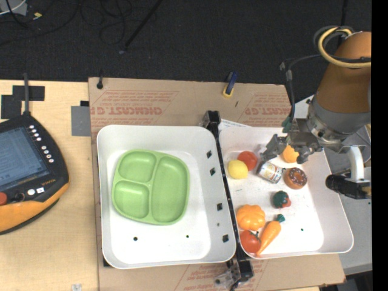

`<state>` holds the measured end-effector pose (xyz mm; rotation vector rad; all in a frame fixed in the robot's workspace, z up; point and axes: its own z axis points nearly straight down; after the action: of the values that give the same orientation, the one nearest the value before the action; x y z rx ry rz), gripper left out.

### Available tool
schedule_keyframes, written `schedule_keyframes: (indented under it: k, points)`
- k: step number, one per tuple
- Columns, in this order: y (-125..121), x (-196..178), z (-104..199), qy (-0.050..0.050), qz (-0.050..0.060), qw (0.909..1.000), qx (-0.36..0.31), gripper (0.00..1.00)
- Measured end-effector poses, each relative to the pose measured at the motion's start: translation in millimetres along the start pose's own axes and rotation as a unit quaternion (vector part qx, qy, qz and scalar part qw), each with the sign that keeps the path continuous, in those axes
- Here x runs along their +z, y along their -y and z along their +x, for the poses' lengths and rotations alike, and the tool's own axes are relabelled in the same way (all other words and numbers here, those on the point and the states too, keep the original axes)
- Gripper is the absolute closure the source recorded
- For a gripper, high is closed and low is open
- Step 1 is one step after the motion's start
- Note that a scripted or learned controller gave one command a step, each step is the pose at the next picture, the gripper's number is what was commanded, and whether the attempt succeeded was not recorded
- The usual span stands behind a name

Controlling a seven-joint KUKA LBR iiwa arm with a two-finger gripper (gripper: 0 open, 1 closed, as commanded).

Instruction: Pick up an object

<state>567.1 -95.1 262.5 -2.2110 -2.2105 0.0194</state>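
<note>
My gripper (288, 151) hangs over the back of the right bin (330, 238), fingers spread apart and open. A small orange piece (290, 156) lies between the fingers, which are not closed on it. Just in front of it are a small can on its side (270, 173) and a brown donut (296, 178). A red tomato (247, 160) and a yellow lemon (237, 170) sit to the left. Nearer the front lie a dark green piece (280, 199), an orange pepper (251, 216), a carrot (271, 233) and a red piece (248, 242).
The left bin (115, 235) holds a green divided plate (151, 187). A black divider rail (219, 180) runs between the bins. A teach pendant (27, 168) lies on the bench at the far left. A blue clamp (229, 85) stands behind the bins.
</note>
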Motion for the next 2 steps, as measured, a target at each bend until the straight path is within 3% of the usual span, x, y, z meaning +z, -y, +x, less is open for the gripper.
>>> schedule_keyframes:
  k: [1,2]
  points:
    - [-1.6,-6.0,-0.1,0.000,-0.005,1.0000,-0.001,0.00]
    - [0.3,61.9,-1.3,0.000,-0.002,1.0000,-0.001,0.00]
